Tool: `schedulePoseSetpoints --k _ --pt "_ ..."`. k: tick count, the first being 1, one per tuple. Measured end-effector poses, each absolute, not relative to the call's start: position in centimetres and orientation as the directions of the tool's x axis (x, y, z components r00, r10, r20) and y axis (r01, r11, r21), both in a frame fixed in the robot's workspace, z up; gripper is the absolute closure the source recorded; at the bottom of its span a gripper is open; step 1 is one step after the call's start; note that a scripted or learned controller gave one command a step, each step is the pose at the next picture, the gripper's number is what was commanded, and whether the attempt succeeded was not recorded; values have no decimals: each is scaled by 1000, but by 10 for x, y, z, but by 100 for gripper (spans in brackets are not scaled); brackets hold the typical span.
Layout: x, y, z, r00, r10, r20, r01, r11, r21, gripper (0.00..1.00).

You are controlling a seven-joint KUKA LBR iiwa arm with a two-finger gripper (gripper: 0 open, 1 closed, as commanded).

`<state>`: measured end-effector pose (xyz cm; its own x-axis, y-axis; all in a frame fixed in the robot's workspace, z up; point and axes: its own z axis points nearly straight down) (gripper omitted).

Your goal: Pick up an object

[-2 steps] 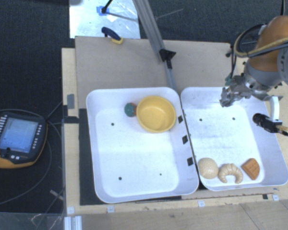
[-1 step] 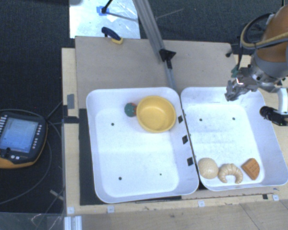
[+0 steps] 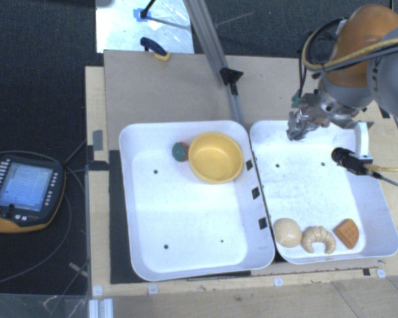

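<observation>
Two white bins (image 3: 186,244) are counted, with one yellow bowl (image 3: 215,157), one green ball (image 3: 179,152), one bun (image 3: 286,232), one croissant (image 3: 319,239) and one waffle (image 3: 347,233).

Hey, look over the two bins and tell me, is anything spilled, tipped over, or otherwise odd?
Nothing stands out. The yellow bowl sits upright in the left bin with a small green ball beside it. A round bun, a croissant and a waffle piece lie along the right bin's near edge.
</observation>
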<state>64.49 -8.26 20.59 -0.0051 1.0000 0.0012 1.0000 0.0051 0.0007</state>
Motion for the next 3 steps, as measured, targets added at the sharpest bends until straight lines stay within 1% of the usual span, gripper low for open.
schedulePoseSetpoints --k 1,2,3 --pt "648 -35 208 -4 1000 1 1000 4 1 100" --pt "644 11 220 -4 1000 1 1000 4 2 100" --pt "646 64 222 -4 1000 2 1000 4 1 100"
